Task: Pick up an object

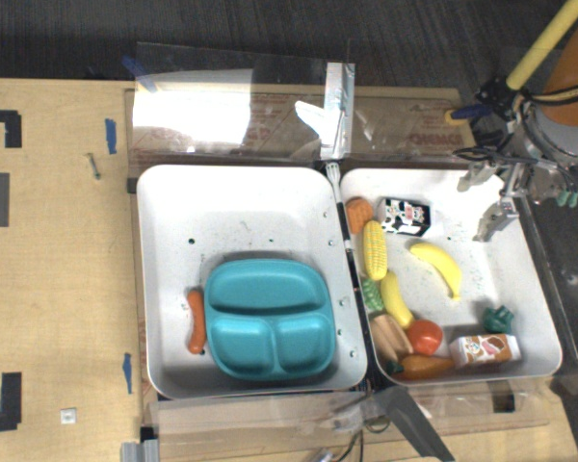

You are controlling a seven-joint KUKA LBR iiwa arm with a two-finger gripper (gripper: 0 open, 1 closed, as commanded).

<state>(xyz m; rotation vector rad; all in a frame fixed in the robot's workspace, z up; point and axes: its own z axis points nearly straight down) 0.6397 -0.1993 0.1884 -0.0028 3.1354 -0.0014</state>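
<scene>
At the right bin's (544, 306) upper right corner we see the gripper (496, 221) hanging over the rim, well apart from the toys below. We cannot tell its state; nothing shows in its grasp.

We judge the banana (439, 266) the best candidate. It lies alone on bare white floor near the bin's middle, clear of the corn (375, 248) and the small black-and-white carton (405, 217) to its left. It looks like a light, stiff plastic toy (smooth, so likely a bit slippery), and not fragile. We would take it across the narrow width at the thick middle of its curve, since a grip near the tapered ends would probably let it squirt out.

The other pieces crowd the left wall and the near edge: a second yellow piece (395, 298), a tomato (425, 336), a carrot (422, 364) and a juice box (486, 349), touching or nearly so. Picking among them risks nudging neighbours.

Over in the left bin (173, 219) sit a teal tray (270, 318) and a sausage (197, 320) just beside it.
</scene>
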